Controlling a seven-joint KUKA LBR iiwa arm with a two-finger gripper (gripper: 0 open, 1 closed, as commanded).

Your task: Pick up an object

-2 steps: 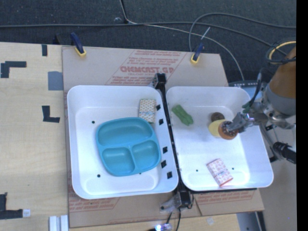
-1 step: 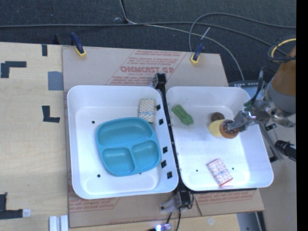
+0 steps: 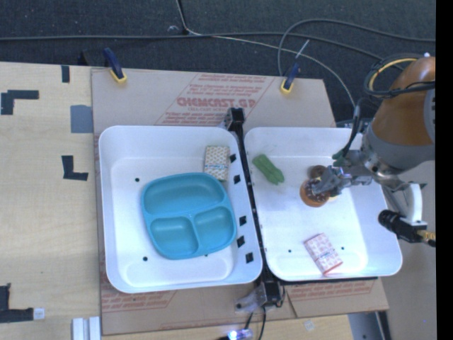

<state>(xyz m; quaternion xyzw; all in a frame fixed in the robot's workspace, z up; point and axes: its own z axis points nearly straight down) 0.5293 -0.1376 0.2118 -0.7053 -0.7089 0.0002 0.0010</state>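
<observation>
Two white bins sit side by side on the bench. Left bin: two items, one blue divided plate in the middle and one small patterned box just beyond its far right corner. Right bin: three items, one green oblong piece near the divider, one brown round object at centre, one pink-patterned packet toward the near edge. The gripper sits directly over the brown object; whether it grips it, cannot tell.
</observation>
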